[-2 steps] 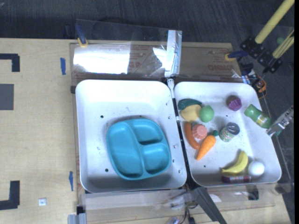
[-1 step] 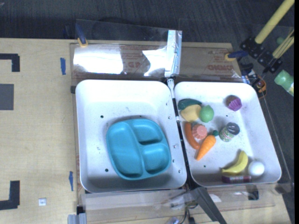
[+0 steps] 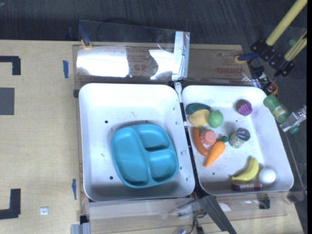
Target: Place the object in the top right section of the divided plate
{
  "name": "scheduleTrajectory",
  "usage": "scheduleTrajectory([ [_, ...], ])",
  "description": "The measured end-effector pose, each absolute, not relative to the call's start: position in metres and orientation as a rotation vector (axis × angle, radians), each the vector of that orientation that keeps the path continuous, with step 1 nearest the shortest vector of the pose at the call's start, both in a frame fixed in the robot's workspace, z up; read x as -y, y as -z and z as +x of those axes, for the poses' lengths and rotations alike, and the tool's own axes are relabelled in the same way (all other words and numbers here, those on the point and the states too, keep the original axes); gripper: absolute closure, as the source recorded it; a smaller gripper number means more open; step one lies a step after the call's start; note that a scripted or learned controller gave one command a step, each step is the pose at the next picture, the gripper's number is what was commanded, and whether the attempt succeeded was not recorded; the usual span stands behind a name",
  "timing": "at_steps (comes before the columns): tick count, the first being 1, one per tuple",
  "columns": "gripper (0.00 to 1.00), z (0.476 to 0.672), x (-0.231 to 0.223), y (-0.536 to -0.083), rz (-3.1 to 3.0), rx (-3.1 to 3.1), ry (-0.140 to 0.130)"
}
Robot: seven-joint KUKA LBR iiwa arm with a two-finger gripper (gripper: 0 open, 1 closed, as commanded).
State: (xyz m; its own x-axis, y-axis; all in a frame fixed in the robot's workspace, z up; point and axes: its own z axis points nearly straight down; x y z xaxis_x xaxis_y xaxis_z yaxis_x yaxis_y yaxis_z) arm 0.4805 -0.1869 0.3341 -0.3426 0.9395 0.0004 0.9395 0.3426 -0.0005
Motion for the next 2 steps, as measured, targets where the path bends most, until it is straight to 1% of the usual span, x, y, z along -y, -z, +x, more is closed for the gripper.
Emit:
scheduleTrajectory([
  [1,1.0,0.479,0.221,-0.215,-1.605,2.696,-0.002],
  [2,1.0,0.481,0.221,-0.227,-1.61,2.703,0.001],
])
